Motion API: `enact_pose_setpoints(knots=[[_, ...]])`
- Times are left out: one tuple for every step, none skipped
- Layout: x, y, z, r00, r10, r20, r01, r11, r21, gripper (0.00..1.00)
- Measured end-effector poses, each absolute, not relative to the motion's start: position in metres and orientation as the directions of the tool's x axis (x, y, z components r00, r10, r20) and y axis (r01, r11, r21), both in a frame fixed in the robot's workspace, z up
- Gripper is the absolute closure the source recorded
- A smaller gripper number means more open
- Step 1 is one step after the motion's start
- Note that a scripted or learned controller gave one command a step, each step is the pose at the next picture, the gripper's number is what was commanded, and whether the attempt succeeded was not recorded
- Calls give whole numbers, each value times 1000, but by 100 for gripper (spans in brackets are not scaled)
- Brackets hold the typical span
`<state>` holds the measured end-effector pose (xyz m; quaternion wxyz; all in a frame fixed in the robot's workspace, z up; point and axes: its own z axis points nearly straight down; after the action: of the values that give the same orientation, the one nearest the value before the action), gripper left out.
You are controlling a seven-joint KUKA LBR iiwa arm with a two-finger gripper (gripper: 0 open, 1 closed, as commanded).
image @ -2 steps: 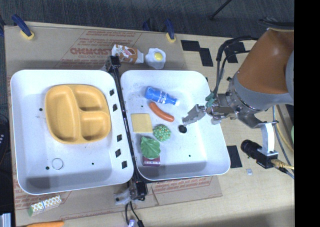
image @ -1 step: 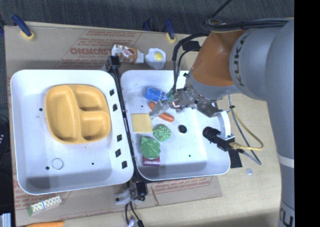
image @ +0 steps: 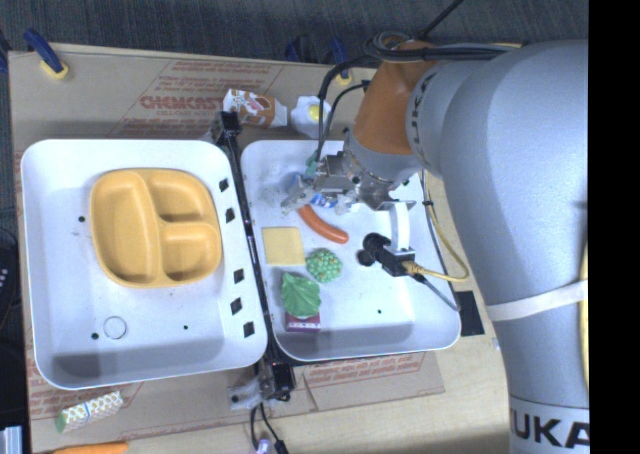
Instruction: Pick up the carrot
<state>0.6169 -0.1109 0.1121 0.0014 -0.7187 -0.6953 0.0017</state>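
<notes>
Gripper [image: 328, 180] low in the right bin [image: 440, 327], near its back left corner, under the orange band [image: 385, 117] of the arm [image: 520, 182]. Cannot tell how far apart the jaws stand, nor whether anything sits between them: metal parts and clutter there too small to separate.

Carrot [image: 323, 224] lying flat on the bin floor just in front of the gripper, perhaps touching it at the upper end; contact unclear. Long axis diagonal, from upper left to lower right, the lower right end pointing toward the black connector [image: 385, 254].

Yellow square [image: 283, 245] just left of the carrot. Green ball [image: 323, 265] close below the carrot's lower end. Green leaf [image: 300, 294] over a dark red packet [image: 303, 321] farther forward.

Yellow tray [image: 155, 224], three compartments, in the left bin [image: 50, 342].

Red print on the cardboard [image: 180, 92] behind the bins, roughly "CHEMCAS", rest not legible. "UKA" in dark letters on the arm's base [image: 548, 429], first letter cut off.
</notes>
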Motion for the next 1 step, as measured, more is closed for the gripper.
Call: enact_pose_setpoints(knots=[[617, -111, 122, 29, 1000, 0, 1000, -29, -6, 100]])
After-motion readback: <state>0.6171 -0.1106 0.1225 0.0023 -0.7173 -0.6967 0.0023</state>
